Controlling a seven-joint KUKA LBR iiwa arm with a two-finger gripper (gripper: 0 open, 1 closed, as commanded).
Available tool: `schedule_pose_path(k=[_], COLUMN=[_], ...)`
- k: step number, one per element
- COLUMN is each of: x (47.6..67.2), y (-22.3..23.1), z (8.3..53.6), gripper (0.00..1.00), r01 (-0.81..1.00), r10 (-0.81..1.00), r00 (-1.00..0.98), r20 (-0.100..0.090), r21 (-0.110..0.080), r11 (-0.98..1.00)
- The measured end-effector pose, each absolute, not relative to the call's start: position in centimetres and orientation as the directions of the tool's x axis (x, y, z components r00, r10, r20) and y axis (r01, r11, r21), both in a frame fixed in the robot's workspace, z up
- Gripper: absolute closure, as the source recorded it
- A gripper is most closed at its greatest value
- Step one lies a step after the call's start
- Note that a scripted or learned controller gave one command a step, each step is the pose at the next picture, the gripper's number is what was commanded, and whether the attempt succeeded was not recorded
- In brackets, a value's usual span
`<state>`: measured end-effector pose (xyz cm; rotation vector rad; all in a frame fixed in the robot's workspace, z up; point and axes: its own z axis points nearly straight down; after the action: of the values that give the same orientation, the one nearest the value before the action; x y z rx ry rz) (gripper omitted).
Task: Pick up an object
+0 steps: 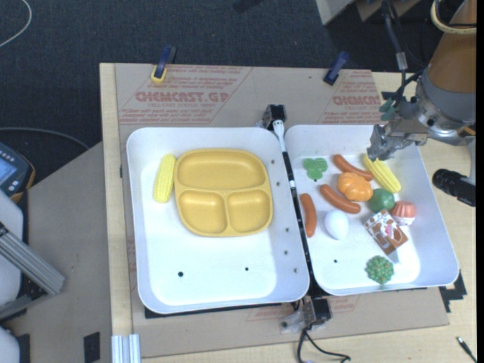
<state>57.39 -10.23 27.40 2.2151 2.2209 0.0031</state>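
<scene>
**Ana:** Progress first: how far along is the pick?

**Ben:** Early, by my judgement. Nothing is lifted. The pincer (376, 151) hangs low over the far part of the right bin (439, 237), and every toy in that bin lies on the floor of it.

**Ana:** Start with what lies nearest the camera and work back toward the pincer.

**Ben:** Nearest us, well short of the pincer, is a small green broccoli (380, 269). Closer to the pincer come a printed packet (386, 231), a white egg (336, 224) and a red sausage (308, 213) off to its left. Then an orange pepper (355, 187) and a second sausage (339, 198), near the tip. Right beside it, a yellow corn cob (383, 174) lies slanted, its upper end just under the tip.

**Ana:** So the corn is the target?

**Ben:** That's my guess; it is the closest thing. Another sausage (352, 165) sits just left of the tip too, so I can't be sure.

**Ana:** Are the jaws open or closed, and touching anything?

**Ben:** I cannot tell. The tip is dark and small, and contact with the corn is unclear. I see nothing gripped.

**Ana:** And what's left?

**Ben:** Close on an object and raise it. Far to the pincer's left, the other bin (151, 263) holds a yellow tray (223, 190) and a second corn cob (164, 178).
</scene>
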Motion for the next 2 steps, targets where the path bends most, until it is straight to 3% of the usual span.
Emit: schedule_pose_path(k=[1,2], x=[67.0,63.5], y=[-2.9,4.5], z=[24.7,23.6], gripper=[1.00,1.00], r01=[1.000,1.000], r10=[1.000,1.000], r00=[-0.009,-0.008], r20=[0.001,0.003], r21=[0.007,-0.005], r11=[0.009,0.008])
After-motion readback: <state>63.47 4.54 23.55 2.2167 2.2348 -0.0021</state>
